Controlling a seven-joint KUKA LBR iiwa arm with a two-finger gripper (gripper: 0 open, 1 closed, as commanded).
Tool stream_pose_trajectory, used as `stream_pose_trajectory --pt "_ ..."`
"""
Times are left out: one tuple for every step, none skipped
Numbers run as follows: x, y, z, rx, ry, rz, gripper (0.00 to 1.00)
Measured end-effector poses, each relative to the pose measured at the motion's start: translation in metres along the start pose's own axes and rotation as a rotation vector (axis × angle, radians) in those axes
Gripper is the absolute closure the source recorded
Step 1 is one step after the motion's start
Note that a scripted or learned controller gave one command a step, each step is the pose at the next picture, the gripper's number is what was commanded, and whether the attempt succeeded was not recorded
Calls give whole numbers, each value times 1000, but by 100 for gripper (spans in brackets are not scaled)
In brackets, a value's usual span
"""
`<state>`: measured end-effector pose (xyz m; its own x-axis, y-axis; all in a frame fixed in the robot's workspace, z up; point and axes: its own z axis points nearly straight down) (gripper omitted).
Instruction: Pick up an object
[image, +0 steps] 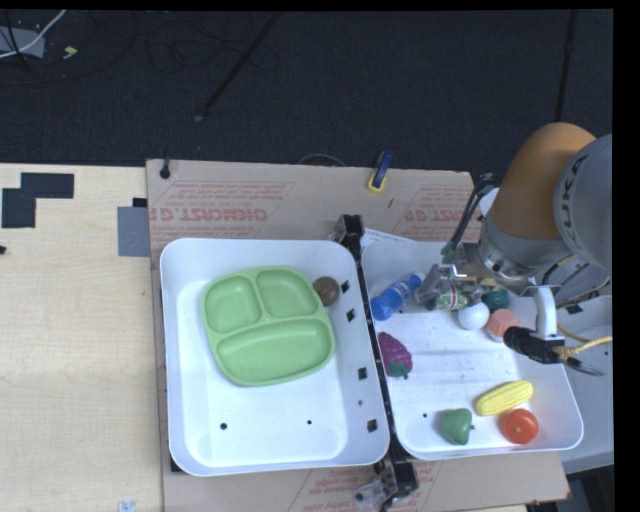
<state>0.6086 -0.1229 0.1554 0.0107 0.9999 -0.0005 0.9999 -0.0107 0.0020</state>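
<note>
My gripper (446, 288) hangs low over the back of the right bin (560, 440), just right of a blue bottle (395, 297) that lies on its side. A white ball (472, 317), a salmon-pink object (500, 324) and a dark green object (495, 298) sit close to the gripper's right. Nearer the front lie a purple eggplant (394, 352), a yellow corn cob (503, 397), a green pepper (456, 425) and a red tomato (519, 427). The view does not show any of them between the fingers.
The left bin (190, 420) holds a green divided plate (268, 325) and a small brown ball (326, 290) by its right wall. A black divider (368, 340) separates the bins. Bare floor shows mid right bin.
</note>
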Motion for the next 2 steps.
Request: stream_pose_trajectory --pt "-2 11 -52 -1 0 -10 100" --pt "-4 11 -73 1 1 -9 100"
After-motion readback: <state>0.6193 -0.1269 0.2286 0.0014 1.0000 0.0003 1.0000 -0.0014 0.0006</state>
